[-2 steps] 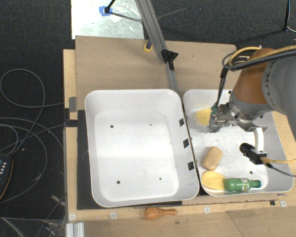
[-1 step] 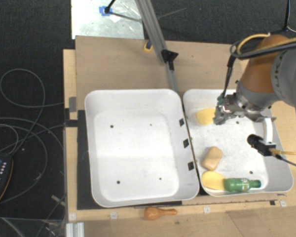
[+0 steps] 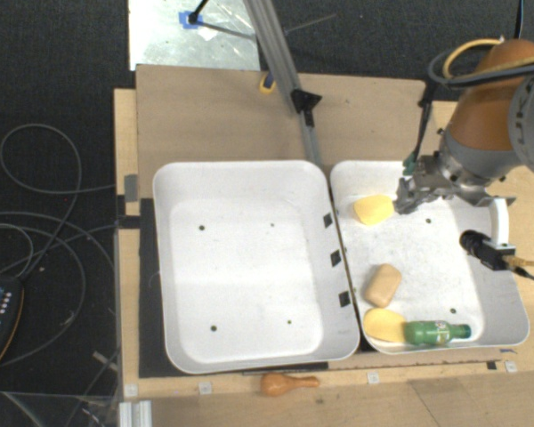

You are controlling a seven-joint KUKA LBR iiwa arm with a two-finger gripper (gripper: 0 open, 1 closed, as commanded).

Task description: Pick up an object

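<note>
In the right bin (image 3: 507,310) lie a pale yellow block (image 3: 373,210) near the back, a tan oblong piece (image 3: 383,285) in the middle, a yellow rounded piece (image 3: 384,325) at the front, and a green bottle (image 3: 435,332) lying on its side along the front wall. My gripper (image 3: 408,196) hangs low over the back of this bin, just right of the pale yellow block. Nothing shows between its fingers.
The left bin (image 3: 173,238) sits beside the right one, joined by black clips at the shared wall. An orange-tan object (image 3: 287,382) lies on the bench in front of the bins. A grey pole (image 3: 276,52) slants across the back. Cables lie on the dark floor at left.
</note>
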